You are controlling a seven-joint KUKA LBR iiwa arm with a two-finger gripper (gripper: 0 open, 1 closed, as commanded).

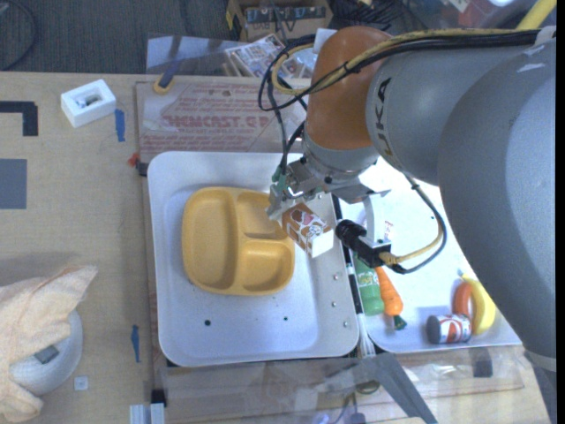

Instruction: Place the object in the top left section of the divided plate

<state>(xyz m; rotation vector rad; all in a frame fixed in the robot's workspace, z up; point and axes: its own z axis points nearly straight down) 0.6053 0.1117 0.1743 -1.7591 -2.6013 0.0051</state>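
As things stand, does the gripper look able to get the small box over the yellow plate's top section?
Probably yes. The gripper sits at the plate's right edge with the small box just below it, and nothing lies between them.

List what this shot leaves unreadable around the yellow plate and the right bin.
- Tool: the wrist covers its fingers, so its grip on the small box is unclear.
- Yellow divided plate: its top right corner lies under the tool.
- Right bin: the arm covers most of it.
- Can: label too small to read.
- Box print: blurred.
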